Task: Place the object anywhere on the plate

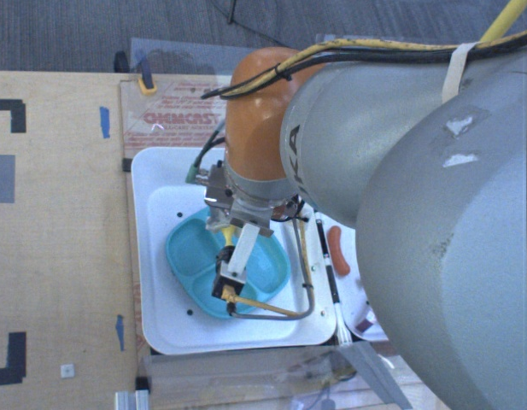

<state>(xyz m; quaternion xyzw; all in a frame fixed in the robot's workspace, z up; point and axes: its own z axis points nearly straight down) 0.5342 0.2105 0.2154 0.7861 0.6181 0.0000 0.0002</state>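
One arm (391, 178) over the blue plate (188, 250), orange sausage (336, 251) nearby.

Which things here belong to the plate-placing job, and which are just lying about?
Job:
- turquoise divided plate, in the left bin
- gripper, over the plate
- orange-red sausage-shaped piece in the right bin, possibly the object to place

Lying about:
- blue tape strips on the bench
- orange clip beyond the left bin
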